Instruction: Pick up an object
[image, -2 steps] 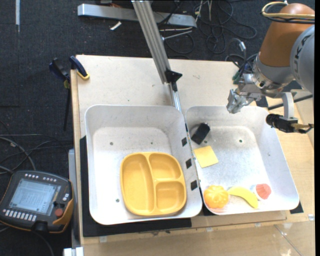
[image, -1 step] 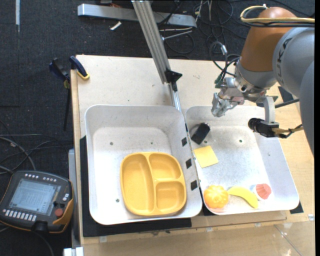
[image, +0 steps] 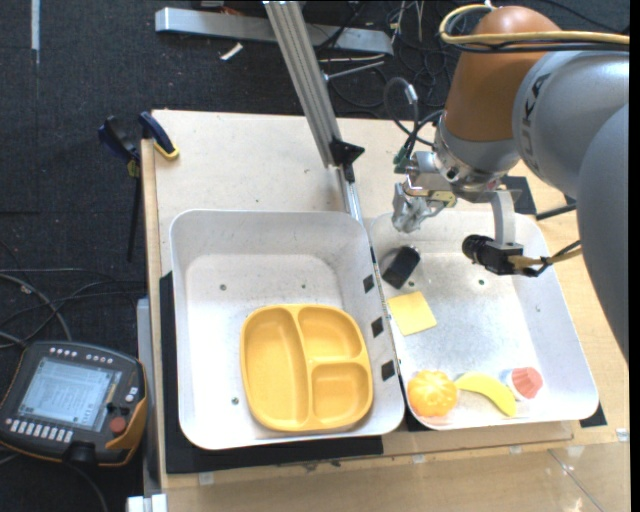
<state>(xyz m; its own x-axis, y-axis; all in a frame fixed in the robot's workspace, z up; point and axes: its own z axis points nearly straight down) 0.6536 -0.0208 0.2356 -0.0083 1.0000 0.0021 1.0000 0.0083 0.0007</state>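
- My two-finger gripper (image: 411, 214) hangs over the far end of the right-hand shallow white bin (image: 560, 345), just inside its back rim; nothing sits between the tips, and whether they are spread or closed I cannot tell from this slant.
- At about six o'clock from the gripper, close below it, lies a small black block-shaped object (image: 401, 266), tilted, near the wall shared by the two bins.
- Further toward six o'clock rests a flat pale-yellow square, like a sponge or a cheese slice (image: 412, 312).
- At the near end of the same bin, a round orange fruit (image: 432, 393), a yellow banana-shaped piece (image: 489, 392) just beside it at its three o'clock, and a small red-and-white piece like a strawberry (image: 526, 380) beyond that.
- At about eight o'clock, in the left-hand shallow white bin (image: 200, 260), sits a yellow plastic plate with three compartments (image: 306, 366).
- I judge this to be the approach step: no object is lifted yet.
- The black block looks like the nearest candidate; the next move would call for shifting slightly toward six o'clock, descending over it, and closing without clipping the bin wall.
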